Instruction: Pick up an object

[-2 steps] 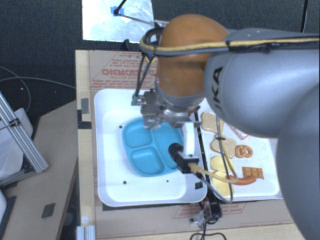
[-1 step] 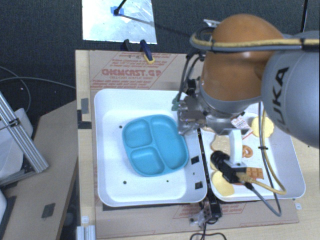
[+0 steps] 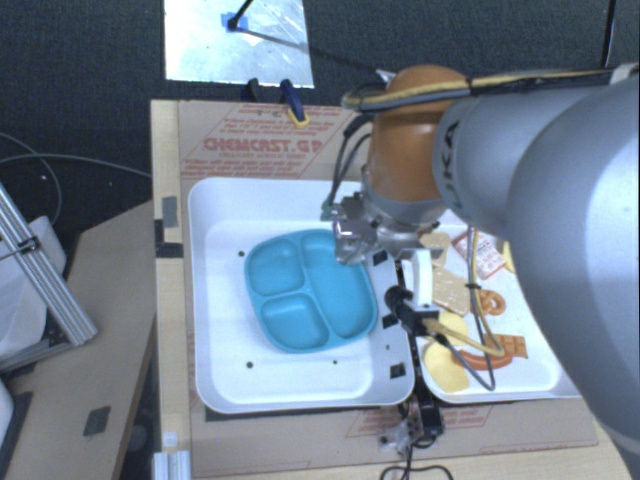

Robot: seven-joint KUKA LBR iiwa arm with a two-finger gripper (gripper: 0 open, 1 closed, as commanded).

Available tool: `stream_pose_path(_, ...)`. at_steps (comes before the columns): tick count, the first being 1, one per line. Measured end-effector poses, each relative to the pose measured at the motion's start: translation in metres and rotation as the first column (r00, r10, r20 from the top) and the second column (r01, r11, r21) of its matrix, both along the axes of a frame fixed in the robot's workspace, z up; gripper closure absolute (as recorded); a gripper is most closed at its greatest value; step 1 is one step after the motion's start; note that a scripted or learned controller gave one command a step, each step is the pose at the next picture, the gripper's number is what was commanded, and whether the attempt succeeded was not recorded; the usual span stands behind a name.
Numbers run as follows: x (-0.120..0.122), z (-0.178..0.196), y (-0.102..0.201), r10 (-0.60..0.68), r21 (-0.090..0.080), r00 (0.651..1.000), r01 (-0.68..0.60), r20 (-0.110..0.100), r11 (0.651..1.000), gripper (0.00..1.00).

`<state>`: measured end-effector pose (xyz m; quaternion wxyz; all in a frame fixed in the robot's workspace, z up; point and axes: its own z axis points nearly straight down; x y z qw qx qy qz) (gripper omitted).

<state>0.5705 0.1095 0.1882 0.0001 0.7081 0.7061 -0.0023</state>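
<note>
The blue tray [image 3: 308, 290] lies flat in the left bin [image 3: 225, 368], slightly toward 3 o'clock of centre. It has three compartments and looks like thin moulded plastic: judged light, stiff and smooth, hence slippery. A raised rim edge is the likely hold, since the flat floors offer no purchase. The pincer [image 3: 352, 240] sits at the tray's 1 o'clock edge, beneath the orange band [image 3: 405, 148]; its opening cannot be told, and no hold is visible.

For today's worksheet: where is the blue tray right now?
The blue tray lies in the left bin, toward its right side, just left of the gripper and the divide between the bins.
</note>
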Motion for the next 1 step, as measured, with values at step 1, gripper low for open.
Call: stream_pose_path(1, -0.0542, 0.0897, -0.0002, 0.007, 0.005, 1.0, -0.007, 0.006, 1.0, 1.0)
